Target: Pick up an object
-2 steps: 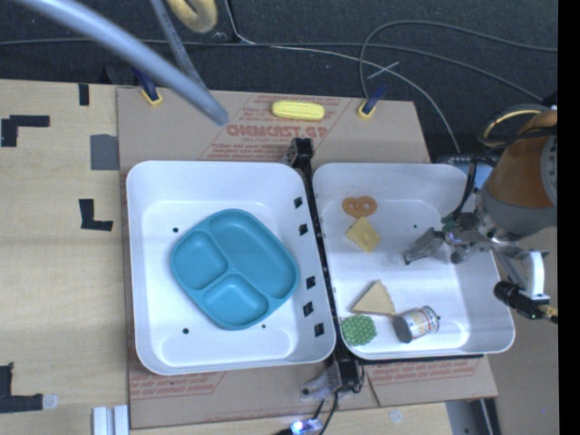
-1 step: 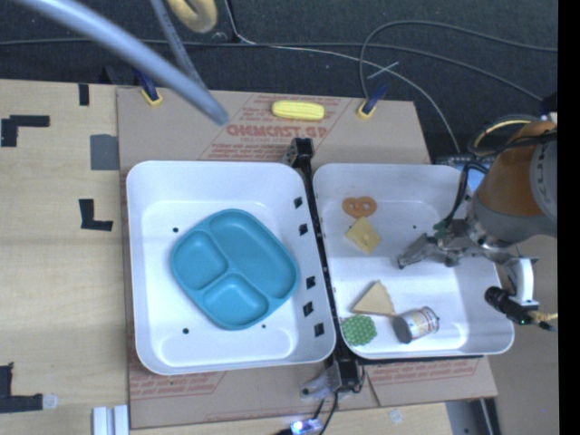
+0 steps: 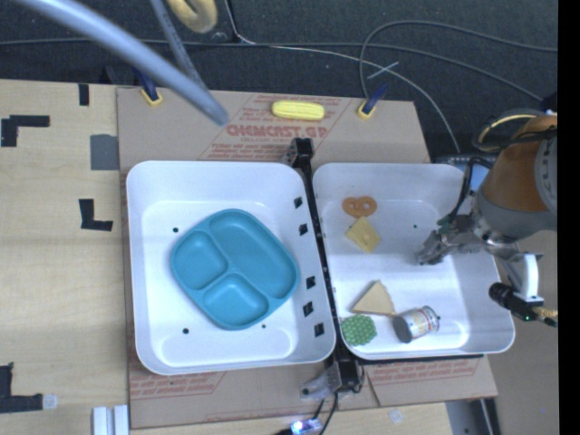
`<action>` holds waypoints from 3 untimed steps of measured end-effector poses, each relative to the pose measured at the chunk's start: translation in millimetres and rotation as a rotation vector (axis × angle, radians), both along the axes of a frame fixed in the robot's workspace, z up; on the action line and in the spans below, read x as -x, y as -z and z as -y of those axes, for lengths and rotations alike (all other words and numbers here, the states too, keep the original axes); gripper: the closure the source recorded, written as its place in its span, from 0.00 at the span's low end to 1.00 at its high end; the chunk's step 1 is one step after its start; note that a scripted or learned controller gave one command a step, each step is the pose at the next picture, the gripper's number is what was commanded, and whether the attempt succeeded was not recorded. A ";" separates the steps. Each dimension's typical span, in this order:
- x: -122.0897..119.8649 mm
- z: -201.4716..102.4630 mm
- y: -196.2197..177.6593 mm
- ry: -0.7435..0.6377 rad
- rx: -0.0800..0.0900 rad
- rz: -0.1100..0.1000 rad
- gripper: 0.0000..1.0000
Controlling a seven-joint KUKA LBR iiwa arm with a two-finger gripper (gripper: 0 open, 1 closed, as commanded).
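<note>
The right bin [image 3: 471,329] holds several small objects: a brown pretzel-shaped piece [image 3: 360,207], a pale yellow block [image 3: 364,235], a tan wedge [image 3: 375,298], a green round piece [image 3: 359,330] and a small silver can [image 3: 416,323] lying on its side. My gripper [image 3: 436,248] reaches in from the right and is low over the bin's right half. It stands apart from all these objects, with nothing visibly between its fingers.
The left bin [image 3: 154,188] holds a blue divided tray [image 3: 234,267]. A yellow object [image 3: 297,111] lies on the cardboard behind the bins. A black divider [image 3: 314,243] runs between the bins. Cables trail across the back right.
</note>
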State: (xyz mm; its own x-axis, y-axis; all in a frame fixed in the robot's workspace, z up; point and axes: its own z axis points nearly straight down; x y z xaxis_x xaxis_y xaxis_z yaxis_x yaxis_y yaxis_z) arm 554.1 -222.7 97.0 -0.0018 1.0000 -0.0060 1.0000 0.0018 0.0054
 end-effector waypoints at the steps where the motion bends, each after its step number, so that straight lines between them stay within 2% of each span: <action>1: -1.0 -0.5 -41.6 0.001 -0.006 -0.004 1.00; 3: -11.9 -2.8 -132.3 0.000 -0.005 -0.002 1.00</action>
State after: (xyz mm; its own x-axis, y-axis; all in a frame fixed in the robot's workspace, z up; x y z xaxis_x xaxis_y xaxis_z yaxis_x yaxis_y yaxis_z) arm 566.0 -220.0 229.4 -0.0018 1.0000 -0.0014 1.0000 0.0019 0.0030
